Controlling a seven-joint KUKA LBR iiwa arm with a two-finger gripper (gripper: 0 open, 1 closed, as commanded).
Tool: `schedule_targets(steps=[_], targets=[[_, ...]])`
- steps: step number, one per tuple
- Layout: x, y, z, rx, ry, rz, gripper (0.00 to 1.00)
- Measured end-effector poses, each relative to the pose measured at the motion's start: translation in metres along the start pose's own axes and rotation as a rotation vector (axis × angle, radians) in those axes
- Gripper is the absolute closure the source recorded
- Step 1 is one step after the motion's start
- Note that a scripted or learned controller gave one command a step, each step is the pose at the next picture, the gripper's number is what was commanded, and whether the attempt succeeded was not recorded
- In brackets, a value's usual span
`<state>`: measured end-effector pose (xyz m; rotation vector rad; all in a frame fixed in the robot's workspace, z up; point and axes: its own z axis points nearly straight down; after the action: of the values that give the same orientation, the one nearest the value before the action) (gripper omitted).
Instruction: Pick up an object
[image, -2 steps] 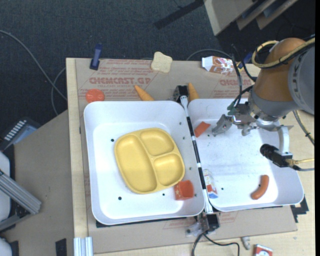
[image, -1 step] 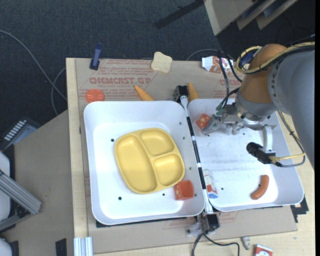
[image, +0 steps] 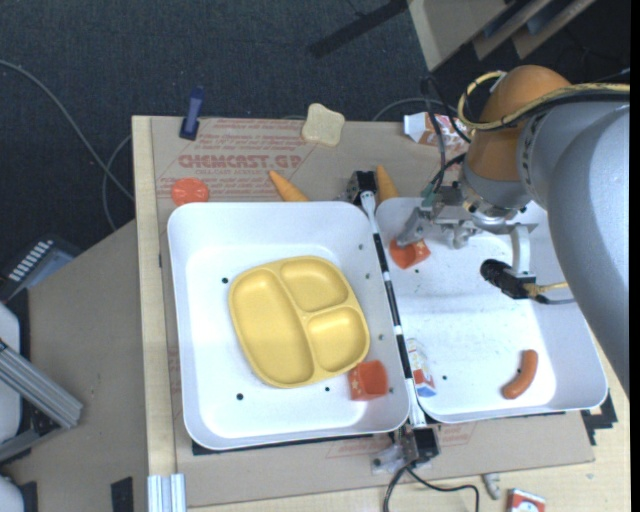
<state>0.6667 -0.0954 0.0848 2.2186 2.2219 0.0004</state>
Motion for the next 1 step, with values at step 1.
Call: schedule_targets(steps=[1], targets=[[0.0002, 0.0008, -0.0107, -0.004, -0.002, -0.001, 1.00]])
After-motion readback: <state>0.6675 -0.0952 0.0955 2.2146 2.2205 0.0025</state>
